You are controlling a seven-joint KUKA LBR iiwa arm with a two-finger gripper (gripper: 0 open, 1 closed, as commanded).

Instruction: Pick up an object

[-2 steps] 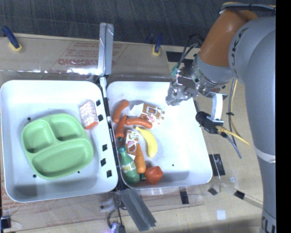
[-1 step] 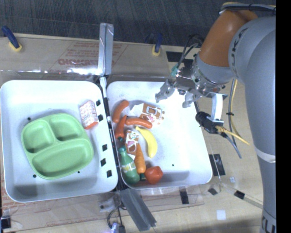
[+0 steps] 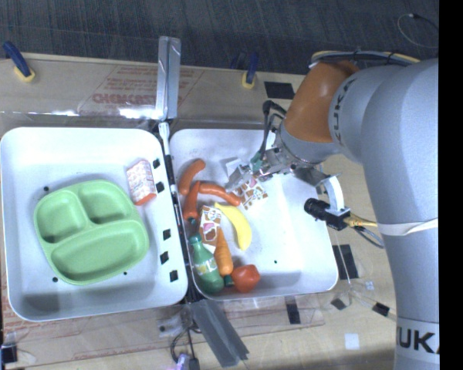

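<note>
My gripper (image 3: 255, 169) hangs over the upper middle of the right bin (image 3: 309, 268), right above a small patterned packet (image 3: 248, 190). Whether it touches the packet I cannot tell. Below and to its left lie two red sausages (image 3: 191, 173) (image 3: 216, 193), a yellow banana (image 3: 239, 227), a small printed carton (image 3: 210, 220), a carrot (image 3: 224, 257), a green bottle (image 3: 204, 265) and a red tomato (image 3: 246, 277), crowded along the bin's left side.
The left bin (image 3: 31, 153) holds a green divided plate (image 3: 91, 230) and a red-and-white snack packet (image 3: 140, 182). A metal divider (image 3: 168, 75) stands between the bins. The arm's grey body (image 3: 393, 168) covers the bench at the right.
</note>
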